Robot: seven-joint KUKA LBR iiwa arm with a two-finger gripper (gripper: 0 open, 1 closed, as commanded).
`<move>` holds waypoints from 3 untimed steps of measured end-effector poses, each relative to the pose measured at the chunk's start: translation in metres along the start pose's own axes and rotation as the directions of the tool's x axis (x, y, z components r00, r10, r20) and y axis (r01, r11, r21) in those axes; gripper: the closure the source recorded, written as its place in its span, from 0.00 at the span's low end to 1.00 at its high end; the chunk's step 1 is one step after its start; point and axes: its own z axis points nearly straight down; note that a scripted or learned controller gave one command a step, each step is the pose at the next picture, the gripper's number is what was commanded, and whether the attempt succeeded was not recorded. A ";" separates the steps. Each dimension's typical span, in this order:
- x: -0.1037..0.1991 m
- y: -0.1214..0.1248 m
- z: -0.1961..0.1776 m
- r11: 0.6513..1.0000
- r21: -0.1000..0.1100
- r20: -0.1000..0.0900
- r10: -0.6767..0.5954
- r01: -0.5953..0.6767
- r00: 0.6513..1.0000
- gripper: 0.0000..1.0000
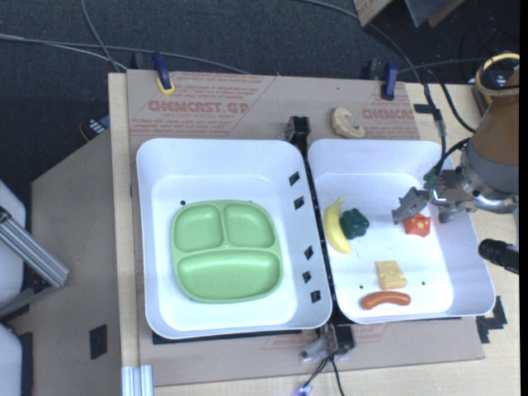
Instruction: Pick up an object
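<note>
The red block lies in the right bin, toward its right side, just below and touching the hand, which hangs over it from the upper right. I cannot tell whether the hand is spread or clenched. The block is small, bright red, roughly cubic, with no clear long axis.

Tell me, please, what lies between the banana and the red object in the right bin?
In the camera view, the dark green broccoli piece sits beside the banana; beyond it, bare white bin floor runs to the red object.
</note>
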 end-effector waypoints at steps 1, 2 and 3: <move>0.009 -0.006 0.057 1.000 0.001 -0.001 -0.001 0.001 1.000 0.00; 0.010 -0.007 0.110 1.000 -0.001 0.000 0.000 0.000 1.000 0.00; 0.009 -0.005 0.096 1.000 -0.007 0.001 0.001 -0.001 1.000 1.00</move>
